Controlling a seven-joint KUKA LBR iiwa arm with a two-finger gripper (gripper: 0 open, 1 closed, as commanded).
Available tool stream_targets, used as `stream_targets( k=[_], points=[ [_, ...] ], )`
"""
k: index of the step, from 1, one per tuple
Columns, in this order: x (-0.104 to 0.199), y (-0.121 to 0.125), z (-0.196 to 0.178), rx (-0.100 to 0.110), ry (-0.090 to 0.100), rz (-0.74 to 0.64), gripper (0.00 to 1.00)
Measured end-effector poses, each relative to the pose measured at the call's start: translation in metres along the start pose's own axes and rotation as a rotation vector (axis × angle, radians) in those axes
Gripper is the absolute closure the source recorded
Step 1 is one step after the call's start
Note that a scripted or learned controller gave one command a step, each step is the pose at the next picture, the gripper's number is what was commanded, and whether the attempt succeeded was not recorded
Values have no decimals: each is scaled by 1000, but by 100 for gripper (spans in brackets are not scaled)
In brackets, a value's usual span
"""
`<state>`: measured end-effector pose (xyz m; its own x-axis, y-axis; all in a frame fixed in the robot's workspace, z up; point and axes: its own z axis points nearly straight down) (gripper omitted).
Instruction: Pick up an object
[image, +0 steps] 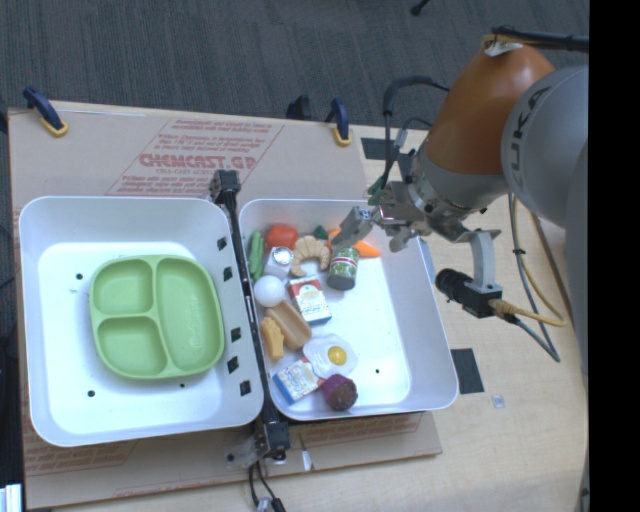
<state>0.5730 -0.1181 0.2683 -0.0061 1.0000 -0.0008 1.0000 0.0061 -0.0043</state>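
Gripper being held over the right bin's far edge.
A green can is lying just beneath it among toy food; finger state cannot be told, perhaps touching nothing.

two shallow white bins are set side by side on a sheet of cardboard printed with red lettering, which lies on the desk. the left bin is occupied by a light green divided plate with three compartments. the right bin stands just beside it, the two joined along a black strip. blue and yellow clamps are seen at the cardboard's far edge, another near the middle. dark carpet is seen beyond.
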Motion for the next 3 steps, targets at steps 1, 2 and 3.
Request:
stream_targets(
  k=[1, 2, 3],
  points=[
    [2, -24, 177, -1, 1, 0, 0],
    [2, -23, 167, -1, -1, -6, 100],
    [40, -89, 63, -4, 1, 0, 100]
  ],
)
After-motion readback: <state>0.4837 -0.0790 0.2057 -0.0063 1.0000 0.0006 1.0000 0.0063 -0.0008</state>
